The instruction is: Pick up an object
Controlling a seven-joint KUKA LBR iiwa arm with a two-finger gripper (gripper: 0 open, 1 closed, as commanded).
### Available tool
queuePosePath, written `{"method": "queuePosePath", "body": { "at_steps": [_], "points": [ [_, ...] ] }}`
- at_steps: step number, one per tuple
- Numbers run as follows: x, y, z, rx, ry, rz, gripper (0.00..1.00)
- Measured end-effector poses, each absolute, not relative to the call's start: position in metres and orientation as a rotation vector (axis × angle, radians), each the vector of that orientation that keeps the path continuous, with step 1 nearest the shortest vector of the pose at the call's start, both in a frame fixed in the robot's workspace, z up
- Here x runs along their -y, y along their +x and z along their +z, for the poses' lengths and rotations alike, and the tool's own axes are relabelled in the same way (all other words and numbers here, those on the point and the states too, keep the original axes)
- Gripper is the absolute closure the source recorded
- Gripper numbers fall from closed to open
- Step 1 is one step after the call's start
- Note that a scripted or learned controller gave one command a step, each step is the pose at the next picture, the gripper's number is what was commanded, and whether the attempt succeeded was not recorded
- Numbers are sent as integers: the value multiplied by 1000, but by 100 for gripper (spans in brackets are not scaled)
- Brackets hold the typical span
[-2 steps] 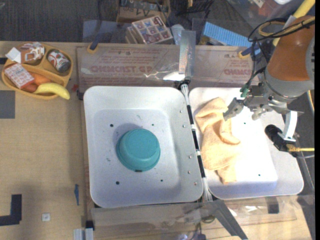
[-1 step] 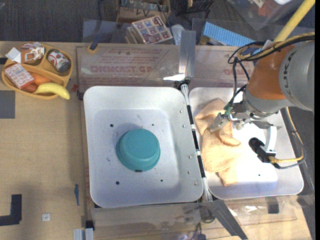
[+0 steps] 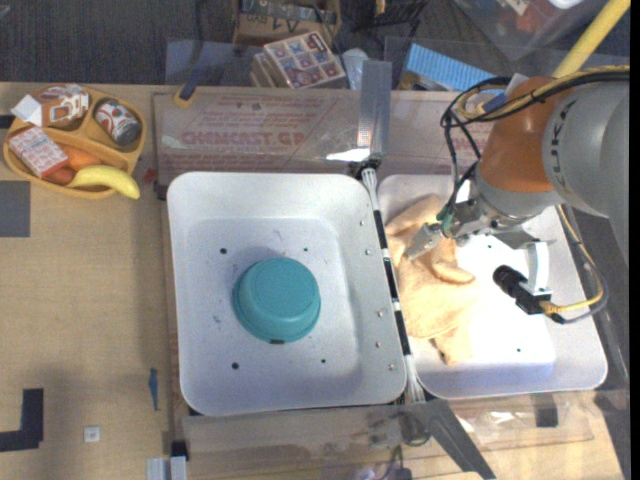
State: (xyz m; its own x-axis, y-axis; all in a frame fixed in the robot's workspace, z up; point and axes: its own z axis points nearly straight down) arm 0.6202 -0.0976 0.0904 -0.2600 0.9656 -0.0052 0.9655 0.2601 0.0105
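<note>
**Q:** Where is your tool?

**A:** My tool (image 3: 438,230) hangs to the right of the teal bowl (image 3: 278,298), across the seam between the two bins. It sits low over the top part of a pale yellow cloth (image 3: 432,308). The view comes from above at a slant and my wrist covers much of it, so I cannot tell how far open the tool is or whether it has hold of anything. It may be touching the cloth, though I would not swear to it.

**Q:** And the cloth itself?

**A:** It lies crumpled, right of the bowl, in the right bin (image 3: 575,363), bunched along the wall nearest the bowl. The half of that bin's floor farther from the bowl is bare white.

**Q:** What about the bowl?

**A:** It sits mouth down in the middle of the left bin (image 3: 200,208), well apart from my tool.

**Q:** What about your arm?

**A:** My arm's orange band (image 3: 515,158) is up and to the right of the bowl, above the right bin's far edge.

**Q:** Anything further out?

**A:** Up and to the left of the bowl, on the table (image 3: 80,298), stands a yellow tray (image 3: 20,153). A banana (image 3: 108,179) lies along its near rim, with small packets behind it.
</note>
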Motion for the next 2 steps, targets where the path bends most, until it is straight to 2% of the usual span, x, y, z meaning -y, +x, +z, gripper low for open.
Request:
{"method": "queuePosePath", "body": {
  "at_steps": [1,2],
  "points": [
    [98,621,102,-2479,1907,15,100],
    [72,668,187,-2793,1426,3,100]
  ]
}}
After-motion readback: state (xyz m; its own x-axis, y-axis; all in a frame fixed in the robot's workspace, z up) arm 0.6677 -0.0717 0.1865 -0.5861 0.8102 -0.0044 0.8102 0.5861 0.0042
